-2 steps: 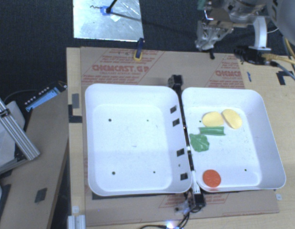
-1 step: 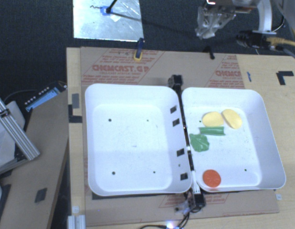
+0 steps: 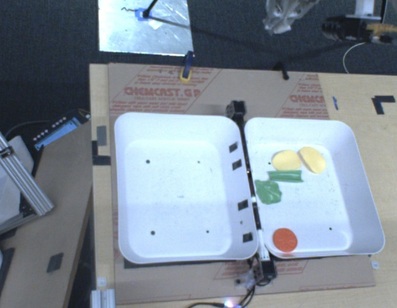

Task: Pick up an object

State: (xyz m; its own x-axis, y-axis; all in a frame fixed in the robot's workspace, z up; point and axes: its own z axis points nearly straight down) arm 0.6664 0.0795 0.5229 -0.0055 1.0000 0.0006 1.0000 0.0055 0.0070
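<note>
Robotics lab: white bins on cardboard-topped bench, cables, aluminium framing.

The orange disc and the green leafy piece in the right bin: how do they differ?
The orange disc is round and smooth-edged; the green leafy piece is ragged and irregular. The disc lies alone near the right bin's front edge; the leafy piece lies mid-bin, close to a green strip. Both lie flat near the divider side.

Tan bench, printed board, two white bins side by side
</note>
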